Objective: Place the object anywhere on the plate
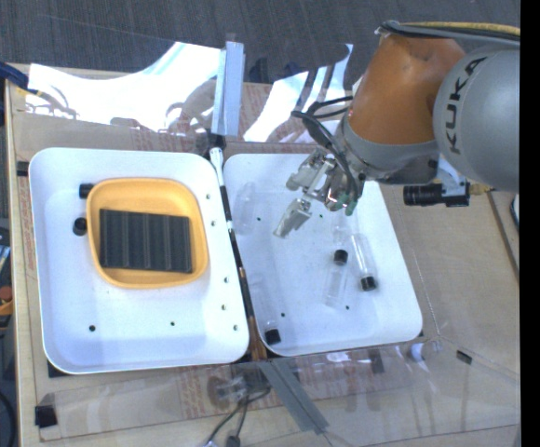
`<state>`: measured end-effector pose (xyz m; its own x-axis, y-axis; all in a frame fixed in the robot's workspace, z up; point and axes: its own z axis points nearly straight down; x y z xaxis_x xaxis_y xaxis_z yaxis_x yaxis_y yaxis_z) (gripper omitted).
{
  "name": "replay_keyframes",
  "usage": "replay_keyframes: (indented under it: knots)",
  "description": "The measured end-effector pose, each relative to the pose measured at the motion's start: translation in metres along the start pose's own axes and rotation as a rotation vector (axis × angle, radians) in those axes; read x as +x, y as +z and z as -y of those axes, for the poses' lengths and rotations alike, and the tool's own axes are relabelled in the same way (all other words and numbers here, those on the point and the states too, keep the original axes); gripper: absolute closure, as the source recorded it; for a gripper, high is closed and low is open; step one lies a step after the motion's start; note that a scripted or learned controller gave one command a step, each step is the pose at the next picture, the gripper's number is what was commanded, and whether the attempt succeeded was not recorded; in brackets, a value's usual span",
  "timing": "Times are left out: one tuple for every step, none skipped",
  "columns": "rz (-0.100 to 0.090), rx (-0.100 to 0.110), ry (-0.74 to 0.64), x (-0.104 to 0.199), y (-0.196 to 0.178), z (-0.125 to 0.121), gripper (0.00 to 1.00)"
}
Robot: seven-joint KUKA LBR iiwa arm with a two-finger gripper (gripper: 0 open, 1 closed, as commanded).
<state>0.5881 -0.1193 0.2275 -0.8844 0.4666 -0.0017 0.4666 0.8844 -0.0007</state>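
A slanted overhead view shows a bench with two shallow white bins side by side. The left bin point(56, 329) holds a yellow plate point(147, 233) with a dark ribbed panel in its middle. The right bin point(396, 319) holds two small clear tubes with dark caps, lying close together near its right half: one tube point(362, 264) runs down to a cap at its lower end, the other point(338, 277) lies just left of it, cap at its upper end. Either could be the object to move; which one cannot be told.

The arm point(410, 82) reaches in from the right. Its gripper point(300, 214) hangs over the right bin, above and left of the tubes, apart from them. The fingers look spread and hold nothing.

The tubes look light, stiff and smooth, likely to roll or slip. A grasp across the middle of the barrel, fingers square to its length, seems safest.
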Motion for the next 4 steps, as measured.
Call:
replay_keyframes:
  knots:
    - [0.001,0.002,-0.004,-0.001,-0.01,-0.001,1.0]
    - [0.001,0.002,-0.005,-0.001,-0.01,-0.001,0.0]
    - [0.002,0.0,0.1,-0.044,-0.1,0.027,0.0]
    - [-0.003,0.001,0.116,-0.033,-0.042,0.029,0.0]
